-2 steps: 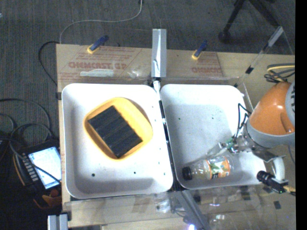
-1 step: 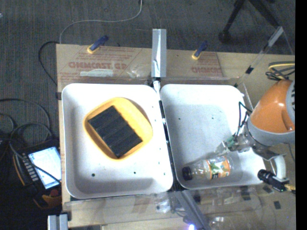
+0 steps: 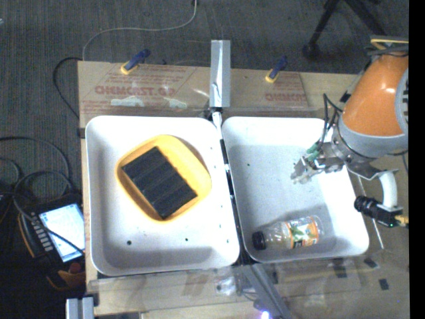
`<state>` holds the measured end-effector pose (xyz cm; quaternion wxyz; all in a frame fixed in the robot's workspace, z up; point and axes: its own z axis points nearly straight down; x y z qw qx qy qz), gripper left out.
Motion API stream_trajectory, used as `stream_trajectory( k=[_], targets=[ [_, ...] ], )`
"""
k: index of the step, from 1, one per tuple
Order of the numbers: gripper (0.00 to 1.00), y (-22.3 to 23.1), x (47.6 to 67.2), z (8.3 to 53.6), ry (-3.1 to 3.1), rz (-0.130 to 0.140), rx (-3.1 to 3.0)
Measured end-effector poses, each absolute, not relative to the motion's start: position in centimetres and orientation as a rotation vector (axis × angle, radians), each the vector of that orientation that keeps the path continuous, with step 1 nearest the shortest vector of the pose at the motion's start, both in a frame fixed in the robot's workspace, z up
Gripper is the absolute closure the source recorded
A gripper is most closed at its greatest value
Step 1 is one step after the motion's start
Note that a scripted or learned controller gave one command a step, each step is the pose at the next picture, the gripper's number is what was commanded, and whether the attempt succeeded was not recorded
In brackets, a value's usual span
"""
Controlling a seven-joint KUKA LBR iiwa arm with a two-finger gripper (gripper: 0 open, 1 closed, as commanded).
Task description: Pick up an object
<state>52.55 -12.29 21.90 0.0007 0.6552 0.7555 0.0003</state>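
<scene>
A clear plastic bottle (image 3: 287,234) with an orange label and dark cap lies on its side near the front edge of the right bin (image 3: 265,178). A yellow bowl-like dish (image 3: 163,177) with a black ribbed block on it sits in the left bin (image 3: 106,224). My gripper (image 3: 307,165) hangs over the right part of the right bin, above and behind the bottle, well apart from it. Nothing shows between its fingers.
The arm's orange band and grey wrist (image 3: 375,111) fill the right side above the right bin. A metal post (image 3: 220,72) stands behind the seam between the bins. Clamps (image 3: 135,60) hold the board at the back. A tablet (image 3: 60,228) lies on the floor at left.
</scene>
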Motion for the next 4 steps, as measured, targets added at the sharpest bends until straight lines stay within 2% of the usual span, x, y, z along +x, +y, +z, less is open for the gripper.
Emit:
stream_trajectory(
  k=[1,2,3,4],
  targets=[
    [0.00,-12.3,52.5,21.9,2.373,0.001,2.058],
    [0.00,-17.9,48.4,18.6,2.291,-0.005,2.150],
    [0.00,-16.6,48.9,9.2,2.390,0.010,2.017],
    [1.00,-16.4,49.1,10.2,2.391,0.018,2.015]
  ],
)
